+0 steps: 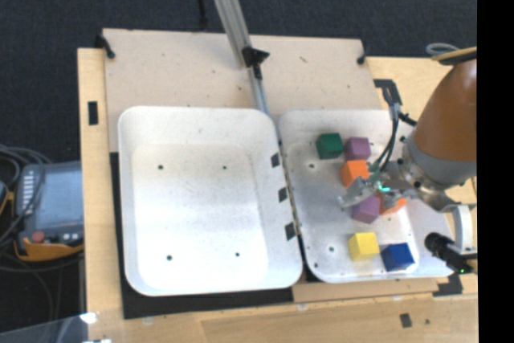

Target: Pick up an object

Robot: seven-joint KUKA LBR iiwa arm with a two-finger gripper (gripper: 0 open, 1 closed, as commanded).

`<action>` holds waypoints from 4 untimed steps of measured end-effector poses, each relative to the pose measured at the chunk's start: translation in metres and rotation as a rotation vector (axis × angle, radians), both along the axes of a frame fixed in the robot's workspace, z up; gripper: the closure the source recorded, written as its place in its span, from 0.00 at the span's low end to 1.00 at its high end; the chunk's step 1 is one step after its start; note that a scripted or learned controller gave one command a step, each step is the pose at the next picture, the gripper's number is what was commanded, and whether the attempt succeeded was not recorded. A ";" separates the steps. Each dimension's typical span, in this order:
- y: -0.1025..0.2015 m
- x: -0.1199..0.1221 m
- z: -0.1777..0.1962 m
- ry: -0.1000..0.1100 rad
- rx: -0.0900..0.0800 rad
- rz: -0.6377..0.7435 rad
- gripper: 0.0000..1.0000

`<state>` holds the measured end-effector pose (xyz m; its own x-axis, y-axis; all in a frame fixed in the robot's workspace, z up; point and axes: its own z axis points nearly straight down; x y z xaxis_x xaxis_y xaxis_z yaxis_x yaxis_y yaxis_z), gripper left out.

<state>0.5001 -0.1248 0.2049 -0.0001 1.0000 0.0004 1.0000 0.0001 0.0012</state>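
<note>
A purple block (367, 209) is sitting in the right bin (321, 269) under the gripper (371, 190) — whether the pincer is gripping it is impossible to tell. An orange block (354, 171) is lying just beside it, with green, yellow and blue blocks nearby — that crowding is risking a nudge or slip

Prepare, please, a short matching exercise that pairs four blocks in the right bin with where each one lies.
Things:
1. green block
2. yellow block
3. blue block
4. orange block

Places:
A. nearest the bin's front right corner
B. at the far end of the cluster, left of a purple block
C. just left of the blue block
D. just in front of the far purple block

Pairs: 1-B, 2-C, 3-A, 4-D
</note>
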 end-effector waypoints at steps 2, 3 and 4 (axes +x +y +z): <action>0.002 -0.010 -0.107 0.001 -0.002 -0.001 0.00; 0.001 -0.008 -0.094 -0.004 -0.001 -0.007 1.00; 0.003 -0.007 -0.030 -0.007 -0.002 0.003 1.00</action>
